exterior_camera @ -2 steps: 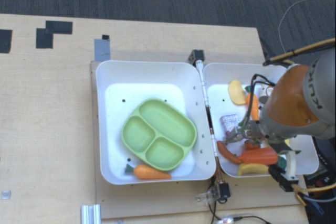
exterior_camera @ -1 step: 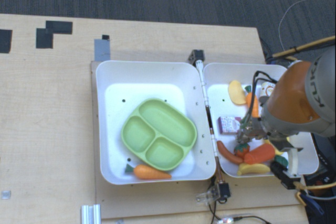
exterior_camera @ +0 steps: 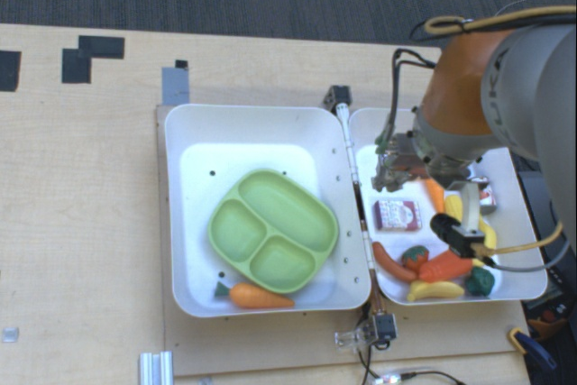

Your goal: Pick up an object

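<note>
My gripper [exterior_camera: 389, 170] hangs low in the right bin [exterior_camera: 532, 284], near its left wall, under the grey and orange wrist. A red and white packet [exterior_camera: 397, 214] lies just in front of it. Nearer the front lie a red chili [exterior_camera: 388, 258], a green broccoli piece [exterior_camera: 416, 254], an orange-red pepper [exterior_camera: 447, 266], a yellow banana [exterior_camera: 435, 290] and a dark green vegetable [exterior_camera: 480, 281]. An orange carrot piece [exterior_camera: 435, 193] and a yellow item [exterior_camera: 488, 235] sit beside the wrist. I see nothing held.
The left bin [exterior_camera: 180, 194] holds a green divided plate [exterior_camera: 273, 230] and an orange carrot [exterior_camera: 260, 297] at its front wall. The ridge [exterior_camera: 353, 194] between the bins runs right beside the gripper. The arm covers the back of the right bin.
</note>
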